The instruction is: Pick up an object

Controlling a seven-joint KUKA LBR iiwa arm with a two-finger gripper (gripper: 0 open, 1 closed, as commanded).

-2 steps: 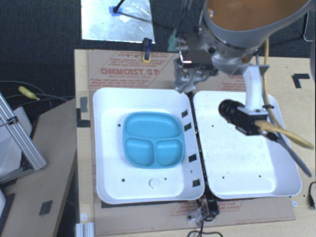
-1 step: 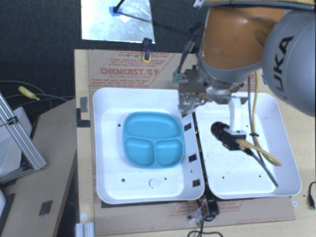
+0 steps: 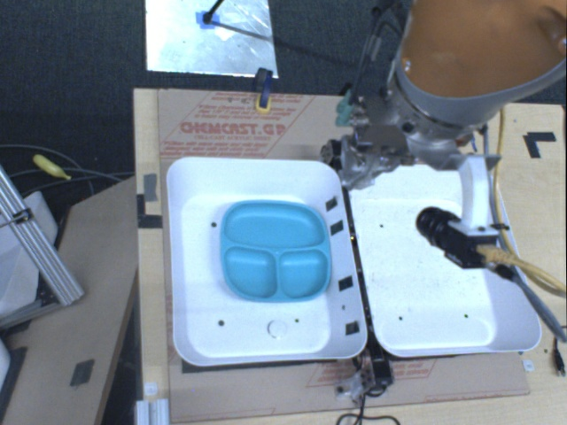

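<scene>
A light blue plate (image 3: 273,249) with three compartments lies flat in the middle of the left bin (image 3: 193,264). My gripper (image 3: 359,162) hangs at the far edge of the bench, over the divide between the two bins, at the top left corner of the right bin (image 3: 425,317). It is up and to the right of the plate and apart from it. The grey wrist with its orange band (image 3: 478,25) covers much of it from above. I see nothing held in it.
A black cylindrical unit (image 3: 446,235) on a white bracket, with a yellow cable (image 3: 523,268), hangs from the arm over the right bin. A faint small round mark (image 3: 279,328) sits near the left bin's front. Black clips (image 3: 341,255) line the divide between bins.
</scene>
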